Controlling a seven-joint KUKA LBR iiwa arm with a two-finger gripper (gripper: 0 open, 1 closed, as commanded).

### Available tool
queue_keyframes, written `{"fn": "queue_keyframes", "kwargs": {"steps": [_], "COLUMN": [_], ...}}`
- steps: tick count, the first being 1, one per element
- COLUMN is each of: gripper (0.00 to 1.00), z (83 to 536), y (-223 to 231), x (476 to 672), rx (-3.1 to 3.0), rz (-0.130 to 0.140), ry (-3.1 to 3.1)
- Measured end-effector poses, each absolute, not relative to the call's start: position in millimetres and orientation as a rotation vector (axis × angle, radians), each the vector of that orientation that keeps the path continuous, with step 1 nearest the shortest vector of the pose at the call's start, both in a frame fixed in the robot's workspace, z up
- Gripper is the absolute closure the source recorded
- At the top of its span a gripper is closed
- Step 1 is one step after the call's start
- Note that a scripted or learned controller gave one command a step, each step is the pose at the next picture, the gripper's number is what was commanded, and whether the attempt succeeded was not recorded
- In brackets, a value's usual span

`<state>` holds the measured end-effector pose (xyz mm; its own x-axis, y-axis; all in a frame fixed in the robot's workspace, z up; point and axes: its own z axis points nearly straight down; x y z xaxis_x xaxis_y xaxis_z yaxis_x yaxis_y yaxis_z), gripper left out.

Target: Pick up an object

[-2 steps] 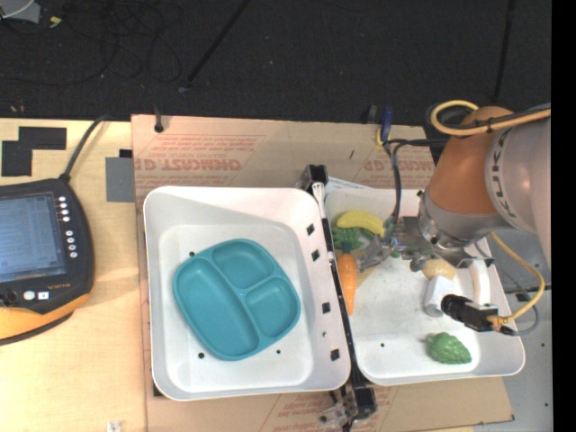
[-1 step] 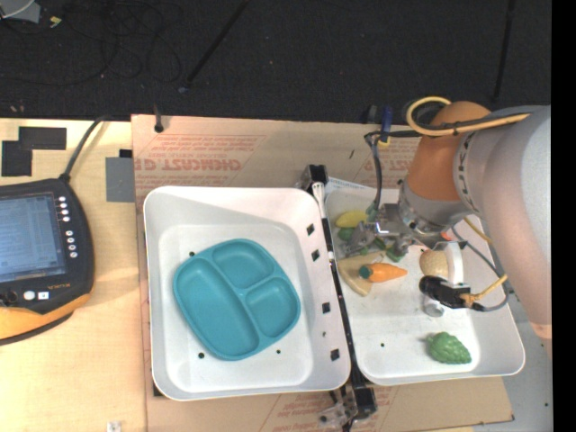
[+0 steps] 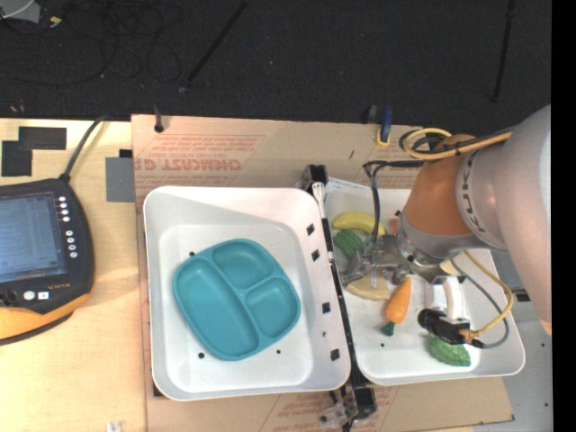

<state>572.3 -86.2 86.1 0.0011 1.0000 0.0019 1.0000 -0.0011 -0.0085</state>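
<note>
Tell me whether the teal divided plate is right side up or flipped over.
Right side up. The teal divided plate lies flat in the left bin, its three compartments facing up.

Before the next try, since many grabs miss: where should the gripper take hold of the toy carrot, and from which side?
Probably across the orange body of the toy carrot, near its wider upper end, coming straight down. It lies flat in the right bin, nearly upright in the view, so fingers should close across its width. Its narrow green tip offers less grip.
</note>
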Motion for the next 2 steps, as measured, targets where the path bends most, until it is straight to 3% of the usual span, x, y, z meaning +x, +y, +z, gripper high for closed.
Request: {"fn": "queue_keyframes", "kwargs": {"steps": [1,2], "gripper": [1.0,1.0], "z": [96,194], "y": [-87,-35], "x": [574.0,619.2], "rx": [-2.217,-2.219], "rz": [0.006,-0.012], "ry": [-2.217,-2.233]}}
